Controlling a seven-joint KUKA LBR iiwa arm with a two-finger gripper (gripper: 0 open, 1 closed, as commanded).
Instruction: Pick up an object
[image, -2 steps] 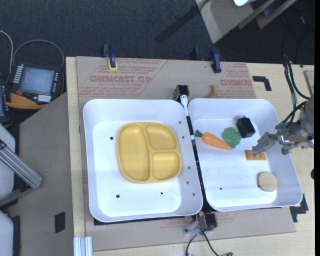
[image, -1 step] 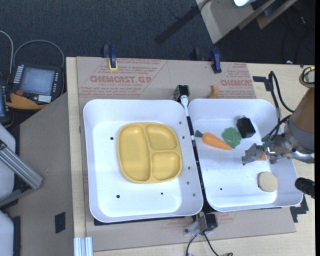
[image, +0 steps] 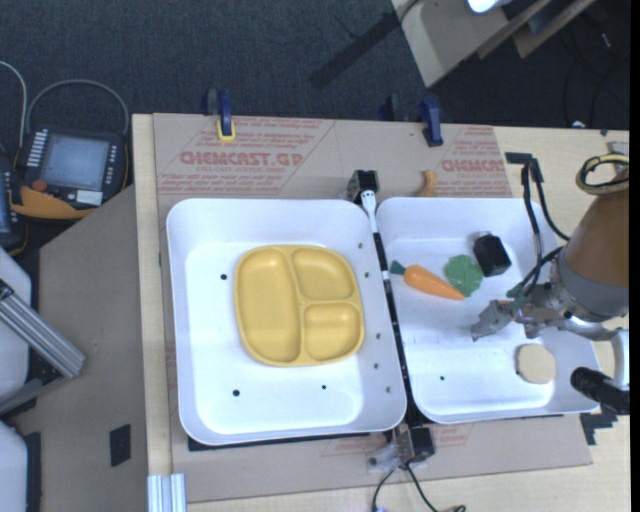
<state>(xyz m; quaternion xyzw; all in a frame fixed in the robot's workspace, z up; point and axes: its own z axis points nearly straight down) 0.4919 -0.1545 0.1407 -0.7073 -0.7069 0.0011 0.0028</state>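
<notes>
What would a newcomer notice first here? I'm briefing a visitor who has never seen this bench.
The yellow divided tray stands out, lying in the middle of the left bin. Next comes the orange carrot in the right bin, beside a green piece and a black block. The claw hangs low over that bin, just below the carrot in the picture.

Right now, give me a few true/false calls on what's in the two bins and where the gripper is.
1. A yellow divided plate lies in the left bin. True.
2. The carrot lies on the yellow plate. False: it lies in the right bin, by a green piece.
3. The gripper is over the right bin. True.
4. The gripper holds the carrot. False: the carrot lies on the bin floor, apart from it.
5. A pale round piece lies in the right bin near the arm. True.
6. The black block sits in the left bin. False: right bin.
</notes>
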